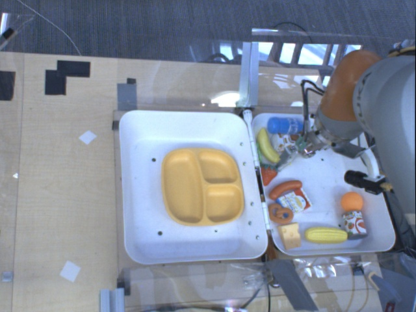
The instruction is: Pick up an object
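Camera view has the gripper [304, 145] low in the right bin [377, 239] (whether its grip is spread or closed, I cannot tell), the banana [266, 146] lying just at its nine o'clock.

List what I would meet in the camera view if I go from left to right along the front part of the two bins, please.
Yellow divided plate in the left bin → cheese wedge → corn cob → orange, all three in the right bin.
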{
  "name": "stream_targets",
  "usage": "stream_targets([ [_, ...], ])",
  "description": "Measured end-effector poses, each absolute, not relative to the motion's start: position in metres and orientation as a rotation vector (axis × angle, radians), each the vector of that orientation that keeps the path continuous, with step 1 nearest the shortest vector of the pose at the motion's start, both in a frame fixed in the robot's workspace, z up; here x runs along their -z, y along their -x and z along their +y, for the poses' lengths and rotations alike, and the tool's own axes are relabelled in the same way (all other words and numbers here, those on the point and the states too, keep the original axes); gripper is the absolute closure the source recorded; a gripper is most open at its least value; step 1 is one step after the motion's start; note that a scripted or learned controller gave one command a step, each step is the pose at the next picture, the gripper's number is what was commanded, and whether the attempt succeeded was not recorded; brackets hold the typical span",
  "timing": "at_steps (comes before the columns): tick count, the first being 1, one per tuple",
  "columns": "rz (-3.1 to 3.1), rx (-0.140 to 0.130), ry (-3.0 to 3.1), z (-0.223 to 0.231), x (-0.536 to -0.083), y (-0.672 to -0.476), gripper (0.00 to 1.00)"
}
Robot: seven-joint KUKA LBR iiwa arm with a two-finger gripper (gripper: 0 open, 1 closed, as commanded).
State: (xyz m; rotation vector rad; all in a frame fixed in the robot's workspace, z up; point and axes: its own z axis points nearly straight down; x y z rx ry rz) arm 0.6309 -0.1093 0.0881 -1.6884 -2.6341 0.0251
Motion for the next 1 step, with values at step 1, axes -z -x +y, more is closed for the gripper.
stream_targets([
  [1, -2.660, -0.016, 1.688, -0.1092, -0.1019, -0.6360, 1.00],
])
